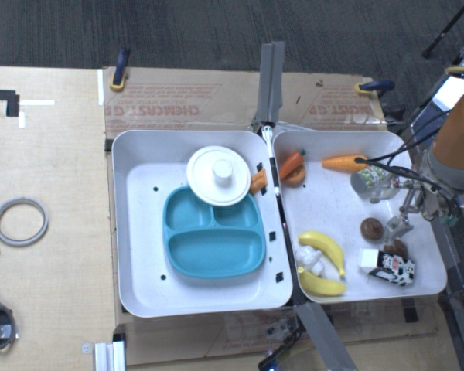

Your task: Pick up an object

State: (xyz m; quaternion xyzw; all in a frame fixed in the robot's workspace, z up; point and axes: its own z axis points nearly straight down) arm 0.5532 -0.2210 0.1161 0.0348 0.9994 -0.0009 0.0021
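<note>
In the camera view we list, in the left bin (pixel 131 230), a blue tray (pixel 213 246) with a white lid (pixel 219 175) overlapping its far edge. In the right bin (pixel 332 207) we list two bananas (pixel 325 265), a carrot (pixel 344 161), a brown ball (pixel 372 228) and a black-and-white toy (pixel 393 269). The claw (pixel 398 224) hangs just right of the ball; we cannot tell whether it is open or closed.
</note>
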